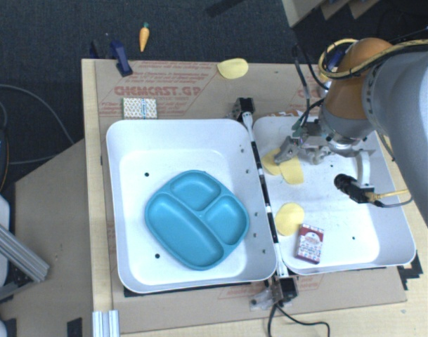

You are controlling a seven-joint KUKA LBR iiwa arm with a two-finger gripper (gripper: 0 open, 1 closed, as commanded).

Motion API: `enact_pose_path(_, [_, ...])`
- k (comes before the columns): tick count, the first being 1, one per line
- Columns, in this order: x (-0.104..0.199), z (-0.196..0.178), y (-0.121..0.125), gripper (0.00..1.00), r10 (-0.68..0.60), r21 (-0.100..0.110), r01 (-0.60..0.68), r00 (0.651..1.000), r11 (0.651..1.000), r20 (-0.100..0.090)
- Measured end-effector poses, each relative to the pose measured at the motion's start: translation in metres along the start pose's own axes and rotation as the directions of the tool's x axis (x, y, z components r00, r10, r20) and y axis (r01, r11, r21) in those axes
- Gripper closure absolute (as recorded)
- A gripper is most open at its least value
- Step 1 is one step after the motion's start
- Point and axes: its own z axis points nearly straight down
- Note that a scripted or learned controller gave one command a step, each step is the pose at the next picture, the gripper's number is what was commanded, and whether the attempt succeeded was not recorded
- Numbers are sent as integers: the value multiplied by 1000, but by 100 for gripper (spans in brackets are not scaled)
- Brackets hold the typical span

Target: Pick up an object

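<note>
We saw the arm (pixel 382 83) reaching from the right, bent down over the right bin (pixel 382 237). Its gripper (pixel 296 153) hung low above two yellow pieces (pixel 287 170); we could not tell how the jaws stood.

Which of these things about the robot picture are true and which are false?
1. The blue divided plastic plate lies in the left white bin. True.
2. The small red and white box lies in the left bin. False: it lies in the right white bin, near its front edge.
3. The robot's hand is over the right bin, beside the pale yellow pieces. True.
4. The little orange carrot-shaped toy lies inside a bin. False: it lies outside both bins, on the dark floor beyond the bench.
5. The blue plate has three compartments. True.
</note>
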Motion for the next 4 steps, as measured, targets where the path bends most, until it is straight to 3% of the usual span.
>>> enact_pose_path(1, [10, 0, -27, 0, 1, 1, -1, 1000, 1000, -1])
enact_pose_path(2, [9, -10, -27, 100, 1, -1, -1, 1000, 1000, -1])
enact_pose_path(3, [10, -10, -27, 0, 1, 0, -1, 1000, 1000, -1])
enact_pose_path(4, [11, 1, -86, 0, 1, 1, -1, 1000, 1000, -1])
